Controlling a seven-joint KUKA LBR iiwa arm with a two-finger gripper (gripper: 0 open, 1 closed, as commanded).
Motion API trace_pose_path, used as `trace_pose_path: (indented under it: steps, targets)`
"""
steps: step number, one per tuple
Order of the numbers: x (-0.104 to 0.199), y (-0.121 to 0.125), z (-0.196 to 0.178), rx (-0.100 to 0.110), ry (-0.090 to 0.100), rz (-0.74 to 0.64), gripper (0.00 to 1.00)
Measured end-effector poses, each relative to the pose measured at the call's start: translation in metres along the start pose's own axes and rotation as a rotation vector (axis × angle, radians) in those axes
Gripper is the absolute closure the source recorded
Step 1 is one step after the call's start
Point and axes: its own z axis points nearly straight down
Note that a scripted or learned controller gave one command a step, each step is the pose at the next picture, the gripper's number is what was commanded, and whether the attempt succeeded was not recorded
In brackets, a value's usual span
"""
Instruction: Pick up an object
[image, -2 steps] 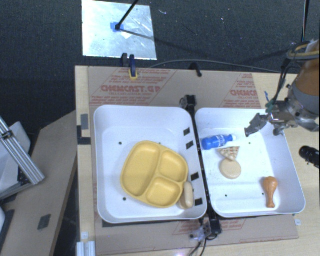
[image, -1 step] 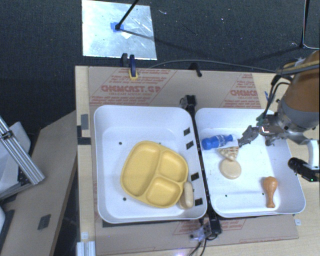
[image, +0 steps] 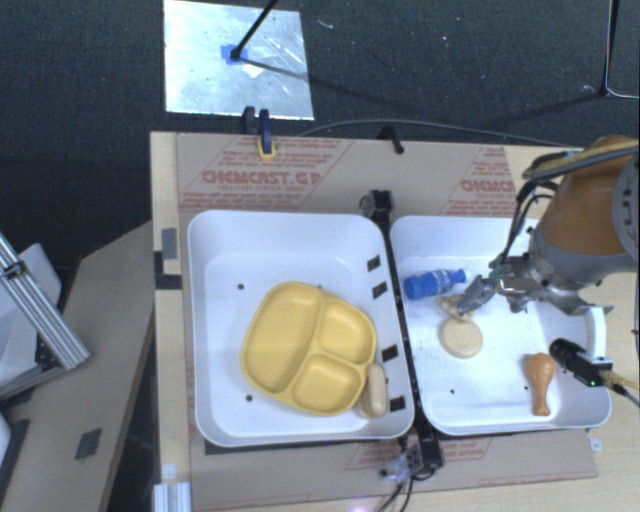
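The desk (image: 300, 170) is carrying two white bins side by side. The left bin (image: 220, 260) is holding a big yellow divided plate (image: 308, 347), and a small tan roll (image: 374, 390) is lying against the plate's lower right edge. The right bin (image: 500, 410) is holding three little toys: a blue bottle (image: 432, 283) near the upper left, a round cream cookie (image: 462, 339) in the middle, and a brown drumstick (image: 540, 380) at the lower right.

The arm is reaching in from the right of the frame, and its end effector (image: 478, 296) is hanging low, just beside the bottle and right above the cookie. I cannot tell how wide it is. Nothing looks lifted, so I think the grab is not done yet. Next it probably needs to settle over one toy and close. The bottle and cookie are lying close together, so one may bump the other.
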Motion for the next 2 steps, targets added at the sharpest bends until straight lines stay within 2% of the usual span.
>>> trace_pose_path:
  steps: [1, 2]
  targets:
    - [-0.005, -0.001, 0.06, -0.006, -0.001, 0.002, 0.0]
    - [-0.004, 0.002, 0.046, -0.011, -0.001, -0.001, 1.0]
